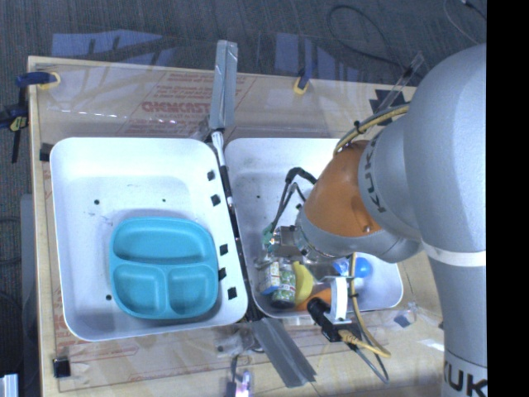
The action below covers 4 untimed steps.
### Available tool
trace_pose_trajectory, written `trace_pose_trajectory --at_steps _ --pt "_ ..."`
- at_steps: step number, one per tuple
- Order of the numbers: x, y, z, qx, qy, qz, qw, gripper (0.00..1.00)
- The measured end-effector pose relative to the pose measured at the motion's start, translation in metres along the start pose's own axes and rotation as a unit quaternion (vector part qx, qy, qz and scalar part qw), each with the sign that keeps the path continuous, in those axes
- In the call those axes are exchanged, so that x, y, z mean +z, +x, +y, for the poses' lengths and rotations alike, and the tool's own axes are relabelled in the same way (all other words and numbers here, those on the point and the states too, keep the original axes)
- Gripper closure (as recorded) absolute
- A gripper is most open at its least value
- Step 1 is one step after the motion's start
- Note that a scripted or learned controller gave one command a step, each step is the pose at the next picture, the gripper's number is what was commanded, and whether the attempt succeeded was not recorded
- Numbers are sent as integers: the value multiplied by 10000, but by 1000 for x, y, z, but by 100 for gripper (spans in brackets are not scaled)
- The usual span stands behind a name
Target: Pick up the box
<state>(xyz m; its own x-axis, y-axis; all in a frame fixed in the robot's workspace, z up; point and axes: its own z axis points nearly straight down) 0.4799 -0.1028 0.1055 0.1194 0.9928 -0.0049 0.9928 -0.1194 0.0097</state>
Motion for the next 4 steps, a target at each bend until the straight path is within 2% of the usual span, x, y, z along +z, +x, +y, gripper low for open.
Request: trace_pose_trajectory --at_steps 1,2,3,4 --pt "-1 -4 0 24 -11 -30 10000 0" --pt "16 -17 70 334 73 27 9994 0" --pt "6 -15 69 296 99 33 9995 100" --pt "-86 67 5 1074 74 22 9942 100"
